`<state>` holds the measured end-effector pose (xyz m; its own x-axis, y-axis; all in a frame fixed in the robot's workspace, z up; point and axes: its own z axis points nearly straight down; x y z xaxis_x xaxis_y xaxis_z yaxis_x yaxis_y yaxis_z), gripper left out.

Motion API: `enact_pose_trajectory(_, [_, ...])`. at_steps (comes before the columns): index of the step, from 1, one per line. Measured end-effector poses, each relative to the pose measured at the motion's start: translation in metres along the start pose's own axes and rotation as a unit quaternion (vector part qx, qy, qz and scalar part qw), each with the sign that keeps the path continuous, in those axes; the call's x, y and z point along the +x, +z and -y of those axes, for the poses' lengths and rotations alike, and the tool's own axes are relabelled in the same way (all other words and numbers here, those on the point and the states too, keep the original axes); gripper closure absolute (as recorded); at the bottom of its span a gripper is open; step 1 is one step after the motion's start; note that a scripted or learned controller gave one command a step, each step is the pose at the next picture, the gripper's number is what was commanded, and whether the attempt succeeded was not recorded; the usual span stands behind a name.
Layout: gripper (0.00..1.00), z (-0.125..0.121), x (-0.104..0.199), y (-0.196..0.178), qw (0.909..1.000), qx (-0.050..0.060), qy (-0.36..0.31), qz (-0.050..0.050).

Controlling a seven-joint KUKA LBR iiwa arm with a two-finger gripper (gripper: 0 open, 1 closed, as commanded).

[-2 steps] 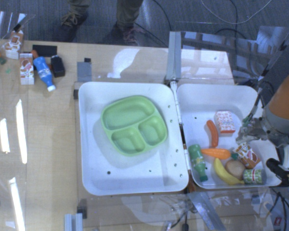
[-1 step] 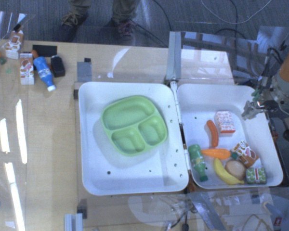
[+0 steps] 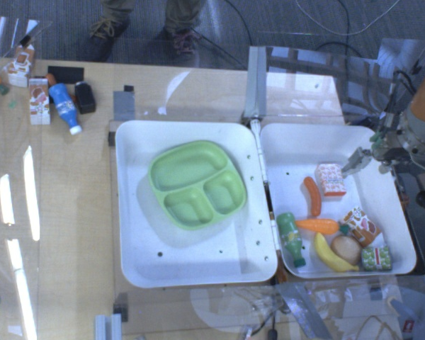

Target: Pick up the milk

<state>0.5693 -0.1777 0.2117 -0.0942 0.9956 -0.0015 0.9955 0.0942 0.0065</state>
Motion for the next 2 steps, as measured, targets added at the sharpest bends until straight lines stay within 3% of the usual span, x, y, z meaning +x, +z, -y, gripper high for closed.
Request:
enact_pose_trajectory(1, [0.00,0.057,-0.022,0.078,0.9904,0.002,0.138,0.000])
enact_pose_trajectory(2, [0.00,0.078,-0.011,0.120,0.9867,-0.006,0.162,0.000])
